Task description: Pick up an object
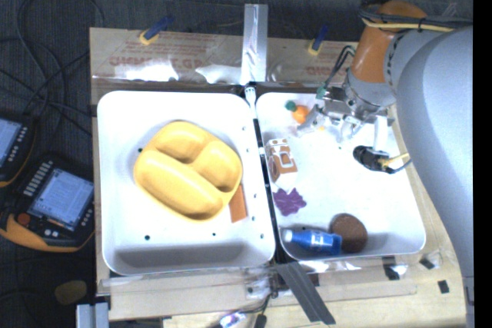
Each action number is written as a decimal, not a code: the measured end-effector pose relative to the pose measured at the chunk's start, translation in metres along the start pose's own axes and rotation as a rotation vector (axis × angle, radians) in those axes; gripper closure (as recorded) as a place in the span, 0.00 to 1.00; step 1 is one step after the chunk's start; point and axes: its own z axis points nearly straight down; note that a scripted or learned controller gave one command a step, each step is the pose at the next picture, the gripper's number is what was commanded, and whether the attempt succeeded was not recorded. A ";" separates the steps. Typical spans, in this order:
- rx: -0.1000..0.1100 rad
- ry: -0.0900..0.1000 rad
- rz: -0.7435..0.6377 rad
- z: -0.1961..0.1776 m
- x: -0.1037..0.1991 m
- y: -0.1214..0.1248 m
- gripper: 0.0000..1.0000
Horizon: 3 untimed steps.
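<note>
My gripper (337,121) hangs over the back of the right bin (384,200), near its far wall. Just to its left lies a small orange carrot-like toy with a green top (298,111). Further forward in that bin are a small brown-and-white box (281,157), a purple piece (289,201), a blue bottle (314,240) and a brown round thing (349,230). I see nothing held in the gripper.
The left bin (123,234) holds a large yellow bun-shaped object (187,169) with a flat orange piece (238,204) at its right side. A ridge (263,180) divides the two bins. Handheld devices and cables (46,200) lie off the bench at left.
</note>
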 end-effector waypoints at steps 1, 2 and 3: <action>-0.012 0.003 -0.104 0.007 0.001 0.003 0.00; -0.040 -0.001 -0.550 0.005 0.021 0.005 0.00; -0.039 0.008 -0.575 -0.089 0.066 -0.028 0.00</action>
